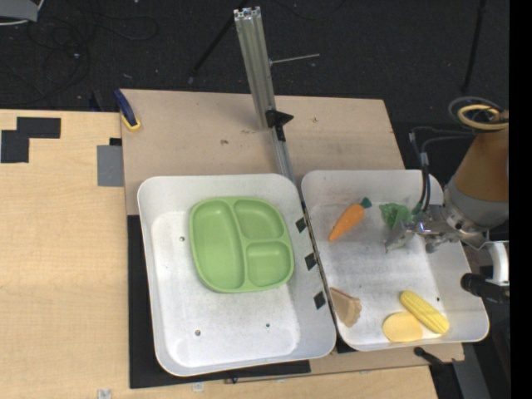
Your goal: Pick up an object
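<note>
- Reaching into the right bin (366, 339), the gripper (397, 238) hangs just beside a green object (394, 214) (fingers' state I cannot tell).
- Carrot (347, 221) lies near, left of it.

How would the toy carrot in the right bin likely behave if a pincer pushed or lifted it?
The carrot tapers to a point, so it would probably pivot or roll when pushed. It looks like moulded plastic: likely stiff, light and rather slippery.
</note>
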Tool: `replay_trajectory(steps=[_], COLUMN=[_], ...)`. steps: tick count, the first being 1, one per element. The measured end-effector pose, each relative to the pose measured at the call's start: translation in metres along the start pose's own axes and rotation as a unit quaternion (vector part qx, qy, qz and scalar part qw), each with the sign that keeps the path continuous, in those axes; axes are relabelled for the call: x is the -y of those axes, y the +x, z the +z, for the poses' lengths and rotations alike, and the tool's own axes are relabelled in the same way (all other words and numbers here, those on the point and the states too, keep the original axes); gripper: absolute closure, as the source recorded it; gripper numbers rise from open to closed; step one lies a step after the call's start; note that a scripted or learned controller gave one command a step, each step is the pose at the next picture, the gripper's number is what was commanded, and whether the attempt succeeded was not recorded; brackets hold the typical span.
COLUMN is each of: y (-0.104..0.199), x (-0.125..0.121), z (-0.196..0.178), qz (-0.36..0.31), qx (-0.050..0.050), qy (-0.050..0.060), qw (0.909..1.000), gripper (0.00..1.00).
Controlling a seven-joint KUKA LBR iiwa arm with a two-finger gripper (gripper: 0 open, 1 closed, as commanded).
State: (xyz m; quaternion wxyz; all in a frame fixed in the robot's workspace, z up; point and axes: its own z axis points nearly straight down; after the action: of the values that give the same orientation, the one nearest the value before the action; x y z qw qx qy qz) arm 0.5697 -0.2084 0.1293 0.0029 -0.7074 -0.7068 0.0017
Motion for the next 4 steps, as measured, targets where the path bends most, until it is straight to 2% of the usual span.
replay_trajectory(steps=[1, 2, 3, 4], y=[0.0, 0.0, 0.009, 0.001], x=[-0.002, -0.003, -0.006, -0.011], z=[0.04, 0.027, -0.028, -0.074], qz=[0.0, 0.0, -0.001, -0.001], qx=[0.0, 0.0, 0.001, 0.001], qy=[-0.003, -0.006, -0.003, -0.004], qw=[1.0, 1.0, 1.0, 1.0], gripper=[0.0, 1.0, 1.0, 1.0])
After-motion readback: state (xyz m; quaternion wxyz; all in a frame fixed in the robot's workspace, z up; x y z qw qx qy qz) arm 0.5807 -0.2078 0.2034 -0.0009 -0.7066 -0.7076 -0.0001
